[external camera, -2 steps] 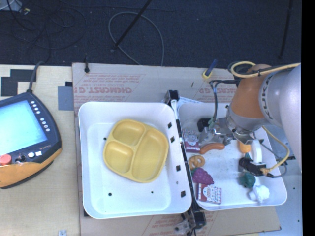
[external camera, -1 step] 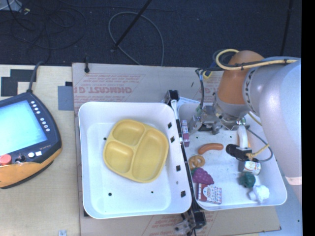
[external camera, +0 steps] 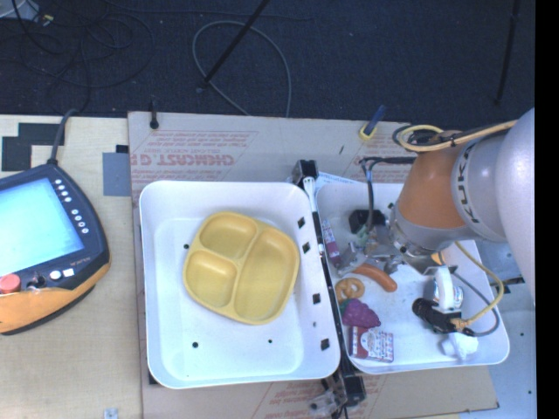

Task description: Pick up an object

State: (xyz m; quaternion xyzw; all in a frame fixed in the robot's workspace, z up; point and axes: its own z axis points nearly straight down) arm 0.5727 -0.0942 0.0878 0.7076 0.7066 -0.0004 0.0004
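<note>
Tool (external camera: 382,253) perhaps over orange sausage (external camera: 376,278)

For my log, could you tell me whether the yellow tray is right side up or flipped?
Right side up: the tray shows three hollow compartments facing the camera, lying in the left bin.

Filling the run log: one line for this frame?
arm: over right bin | gripper: low among toys | nearest: orange sausage toy | left bin: yellow divided plate

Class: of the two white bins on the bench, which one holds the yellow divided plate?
The left bin, farther from the arm. The yellow divided plate lies inside it, while the right bin holds small items such as an orange sausage-shaped toy.
</note>
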